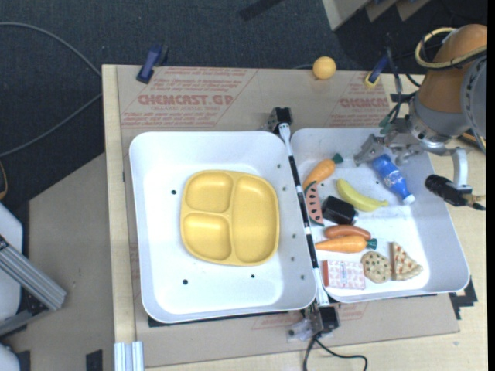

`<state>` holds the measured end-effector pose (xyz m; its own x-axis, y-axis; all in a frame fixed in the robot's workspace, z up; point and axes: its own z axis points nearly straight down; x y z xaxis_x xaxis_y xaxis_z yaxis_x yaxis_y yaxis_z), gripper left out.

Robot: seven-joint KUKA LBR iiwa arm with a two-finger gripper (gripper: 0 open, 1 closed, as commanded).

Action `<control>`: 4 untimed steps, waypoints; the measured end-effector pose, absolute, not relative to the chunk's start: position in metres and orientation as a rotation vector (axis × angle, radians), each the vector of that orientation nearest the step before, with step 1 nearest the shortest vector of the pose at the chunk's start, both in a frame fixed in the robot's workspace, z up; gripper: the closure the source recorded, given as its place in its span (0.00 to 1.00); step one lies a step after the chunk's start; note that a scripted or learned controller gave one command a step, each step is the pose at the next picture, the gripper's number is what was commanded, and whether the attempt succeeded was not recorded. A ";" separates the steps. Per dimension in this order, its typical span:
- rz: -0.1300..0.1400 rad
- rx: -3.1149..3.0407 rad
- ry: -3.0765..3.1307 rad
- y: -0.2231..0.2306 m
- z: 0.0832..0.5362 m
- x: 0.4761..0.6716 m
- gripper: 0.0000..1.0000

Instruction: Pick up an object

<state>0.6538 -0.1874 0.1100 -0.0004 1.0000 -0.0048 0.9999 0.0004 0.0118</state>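
My gripper (387, 150) hangs over the back of the right bin (445, 242), its grey fingers (366, 153) spread open. A blue bottle (392, 178) lies slanted just in front of and below it, its upper end near the gap between the fingers. I see nothing clamped. More toys lie in this bin: a banana (360, 197), a carrot (319, 171), a black block (339, 209), a watermelon slice (312, 204), a sausage (347, 231), a second carrot (343, 245), a cookie (375, 265), a pizza slice (404, 261) and a red-and-white packet (343, 274).
The left bin (155, 176) holds a yellow divided plate (230, 216). An orange ball (324, 68) rests on the bench behind the bins. Blue clamps (150, 64) sit at the board's back edge. The arm's grey and orange body (452, 83) looms over the right bin's back right corner.
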 end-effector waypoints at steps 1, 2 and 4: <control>0.000 2.220 2.220 -0.205 0.085 0.659 0.00; 0.002 2.216 2.218 -0.205 0.096 0.660 1.00; 0.003 2.219 2.224 -0.052 0.186 0.594 1.00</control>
